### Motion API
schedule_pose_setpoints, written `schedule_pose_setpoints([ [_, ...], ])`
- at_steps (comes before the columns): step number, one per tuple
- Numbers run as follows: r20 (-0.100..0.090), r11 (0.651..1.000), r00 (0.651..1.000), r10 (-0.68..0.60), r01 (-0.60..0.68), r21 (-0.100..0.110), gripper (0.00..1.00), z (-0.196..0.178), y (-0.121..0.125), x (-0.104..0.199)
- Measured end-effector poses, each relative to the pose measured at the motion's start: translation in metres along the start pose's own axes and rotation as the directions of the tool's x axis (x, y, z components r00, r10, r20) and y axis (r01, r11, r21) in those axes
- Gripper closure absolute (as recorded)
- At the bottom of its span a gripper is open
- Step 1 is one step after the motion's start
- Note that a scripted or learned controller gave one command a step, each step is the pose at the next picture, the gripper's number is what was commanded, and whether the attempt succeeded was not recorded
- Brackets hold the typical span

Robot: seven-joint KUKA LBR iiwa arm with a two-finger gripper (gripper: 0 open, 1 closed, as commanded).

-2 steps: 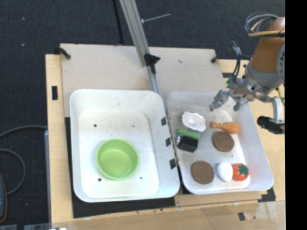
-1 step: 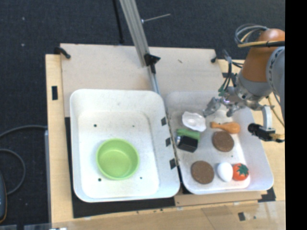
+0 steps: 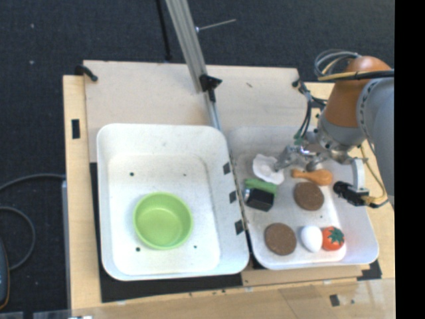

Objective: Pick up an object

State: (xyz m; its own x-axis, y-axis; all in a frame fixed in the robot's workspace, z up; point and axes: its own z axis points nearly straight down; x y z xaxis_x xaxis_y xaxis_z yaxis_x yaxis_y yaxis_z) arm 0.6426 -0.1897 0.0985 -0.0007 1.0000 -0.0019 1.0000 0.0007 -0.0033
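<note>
End effector point(image 3: 297, 153) low in right bin point(image 3: 362, 234), near white object point(image 3: 267, 169) and orange piece point(image 3: 312, 175); approach step, grip state unclear. Next: descend onto 1 object, close.

We see a robotics lab: a plywood bench point(image 3: 265, 88) stands on dark carpet point(image 3: 80, 18), with loose cables point(image 3: 20, 205) trailing beside it. An aluminium mast point(image 3: 189, 42) rises behind two white bins point(image 3: 116, 141), and toy food fills the right one.

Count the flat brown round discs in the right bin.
2: one flat brown round disc mid-bin below the orange piece, another at the front beside the white egg. The arm might hide more.
</note>
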Motion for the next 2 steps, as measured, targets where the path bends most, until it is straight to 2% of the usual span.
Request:
schedule_pose_setpoints([
  [1, 0.002, 1.0, 1.0, 0.0, 0.0, -0.008, 1.0, -0.015, 0.002, -0.001],
  [2, 0.0, 1.0, 1.0, 0.002, -0.002, -0.009, 1.0, -0.059, 0.004, -0.005],
])
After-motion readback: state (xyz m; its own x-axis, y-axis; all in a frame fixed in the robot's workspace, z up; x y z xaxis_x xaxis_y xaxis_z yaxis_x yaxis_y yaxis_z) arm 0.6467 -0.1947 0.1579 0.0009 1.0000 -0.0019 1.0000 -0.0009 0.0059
